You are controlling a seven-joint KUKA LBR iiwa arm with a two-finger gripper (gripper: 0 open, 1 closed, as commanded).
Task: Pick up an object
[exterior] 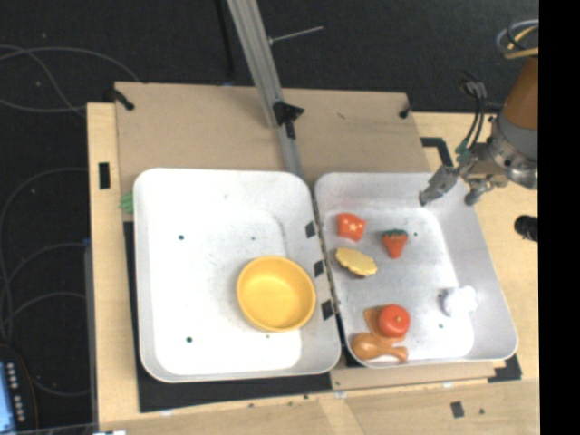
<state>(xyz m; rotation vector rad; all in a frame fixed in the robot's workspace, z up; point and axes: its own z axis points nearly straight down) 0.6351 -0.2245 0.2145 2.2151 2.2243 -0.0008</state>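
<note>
The gripper (450, 187) is seen over the upper right corner of the right bin (489, 270), its two fingers spread apart with nothing between them. A strawberry (394, 243) lies below and left of it; further left sits a red block (351, 227), both well apart from it.

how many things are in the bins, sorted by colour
Yellow: 2, the yellow bowl in the left bin, the flat yellow piece in the right bin
Red: 3, red block, strawberry, tomato
Orange-brown: 1, orange-brown piece
White: 1, white lump
Total: 7
</note>
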